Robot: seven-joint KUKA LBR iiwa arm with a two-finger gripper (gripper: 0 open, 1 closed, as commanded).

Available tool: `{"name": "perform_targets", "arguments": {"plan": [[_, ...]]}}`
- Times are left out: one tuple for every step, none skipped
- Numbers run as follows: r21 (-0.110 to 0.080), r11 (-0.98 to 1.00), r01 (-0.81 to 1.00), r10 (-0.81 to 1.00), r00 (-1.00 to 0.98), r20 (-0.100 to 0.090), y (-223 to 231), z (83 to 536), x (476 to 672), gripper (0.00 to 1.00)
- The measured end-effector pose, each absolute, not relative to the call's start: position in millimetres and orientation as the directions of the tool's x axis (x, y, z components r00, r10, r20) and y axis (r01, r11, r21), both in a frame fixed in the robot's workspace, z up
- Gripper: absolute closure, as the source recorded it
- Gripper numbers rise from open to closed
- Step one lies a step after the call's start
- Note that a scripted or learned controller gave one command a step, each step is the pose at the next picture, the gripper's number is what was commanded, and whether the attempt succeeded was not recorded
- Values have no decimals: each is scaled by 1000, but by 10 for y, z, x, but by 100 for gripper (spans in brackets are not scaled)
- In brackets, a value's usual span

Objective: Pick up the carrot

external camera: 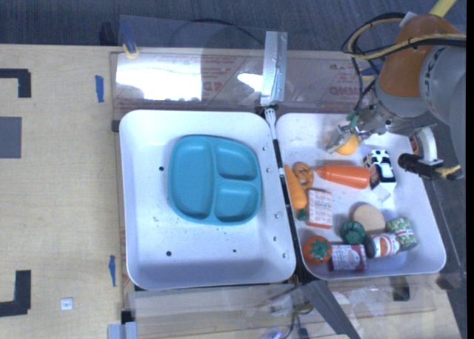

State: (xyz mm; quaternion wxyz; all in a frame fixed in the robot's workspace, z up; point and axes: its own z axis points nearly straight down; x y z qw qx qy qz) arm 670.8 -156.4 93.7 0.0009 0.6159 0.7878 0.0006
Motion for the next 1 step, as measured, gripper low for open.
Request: {"name": "perform_targets", "arguments": {"plan": [[0,241,970,970,-241,0,-1562,928,6703,0]]}}
